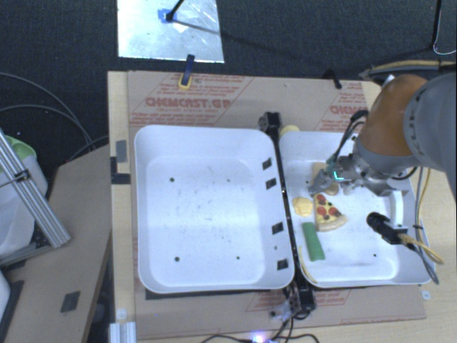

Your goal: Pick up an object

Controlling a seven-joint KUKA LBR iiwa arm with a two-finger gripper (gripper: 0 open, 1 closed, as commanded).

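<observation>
Hovering tool (319,184) just above pizza slice (328,213) in right bin (357,266); finger state unclear, perhaps touching nothing.

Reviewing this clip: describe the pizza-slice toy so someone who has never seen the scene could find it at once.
Look in the right-hand shallow white bin, under the grey arm's two-finger gripper. The flat triangular toy pizza slice, tan with red dots, lies near the bin's left wall. It sits between a plain yellow rounded piece and a green stick; it alone has red spots.

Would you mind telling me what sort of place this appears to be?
Probably a robotics lab bench: a grey arm over two white bins, toy pizza inside one, cardboard underlay, loose cables.
</observation>
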